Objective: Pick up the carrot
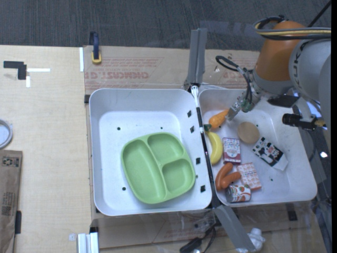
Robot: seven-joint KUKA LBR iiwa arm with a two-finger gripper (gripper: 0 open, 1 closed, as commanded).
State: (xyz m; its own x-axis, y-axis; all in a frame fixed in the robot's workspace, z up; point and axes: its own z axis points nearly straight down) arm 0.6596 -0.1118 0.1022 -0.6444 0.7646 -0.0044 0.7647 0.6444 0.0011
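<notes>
One carrot point(218, 119), orange, lying in my right bin point(295, 188) near its upper left corner, above the banana point(214, 146). Status: not yet lifted; grasp and raise remain. My jaws point(235, 108) sit at its upper right end, touching or just beside it; whether apart or together, I cannot tell. Left bin point(105, 141): green plate point(158, 167).

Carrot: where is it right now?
The carrot lies in the right bin, near its upper left corner, just above the banana, with the gripper at its right end.
</notes>
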